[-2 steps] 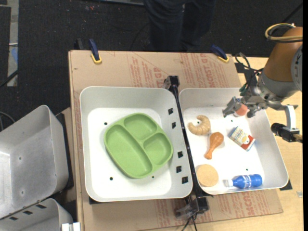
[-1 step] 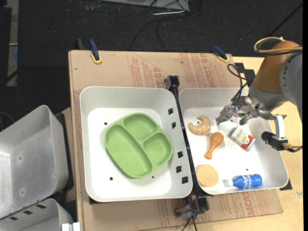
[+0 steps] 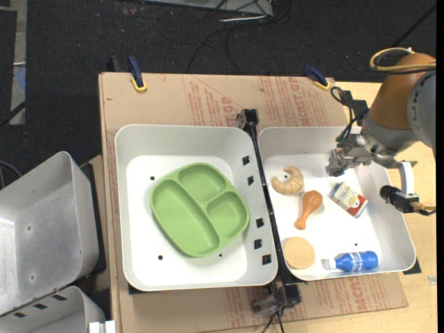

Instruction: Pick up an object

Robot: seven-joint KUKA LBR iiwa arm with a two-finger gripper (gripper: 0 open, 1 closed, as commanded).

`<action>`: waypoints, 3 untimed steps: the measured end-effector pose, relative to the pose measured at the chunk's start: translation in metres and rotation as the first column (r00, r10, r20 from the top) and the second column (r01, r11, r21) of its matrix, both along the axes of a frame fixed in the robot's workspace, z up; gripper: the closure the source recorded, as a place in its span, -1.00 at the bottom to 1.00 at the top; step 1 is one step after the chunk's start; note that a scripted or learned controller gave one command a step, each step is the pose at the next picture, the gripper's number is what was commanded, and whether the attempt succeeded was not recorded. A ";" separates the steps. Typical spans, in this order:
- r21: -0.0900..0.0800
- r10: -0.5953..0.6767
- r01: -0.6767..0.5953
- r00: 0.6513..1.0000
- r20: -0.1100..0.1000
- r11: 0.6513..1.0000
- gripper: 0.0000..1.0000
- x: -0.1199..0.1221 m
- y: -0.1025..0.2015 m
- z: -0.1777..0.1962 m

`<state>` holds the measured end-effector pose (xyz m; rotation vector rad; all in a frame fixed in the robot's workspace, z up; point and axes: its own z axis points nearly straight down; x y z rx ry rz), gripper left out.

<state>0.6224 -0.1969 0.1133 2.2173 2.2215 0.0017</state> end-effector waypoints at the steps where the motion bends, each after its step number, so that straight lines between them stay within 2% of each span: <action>1: -0.001 0.001 -0.001 1.000 0.003 1.000 1.00 0.010 -0.002 0.048; 2: -0.001 0.002 -0.002 1.000 0.004 1.000 1.00 0.014 0.006 0.095; 3: 0.000 0.001 -0.001 1.000 -0.001 1.000 1.00 0.015 0.006 0.094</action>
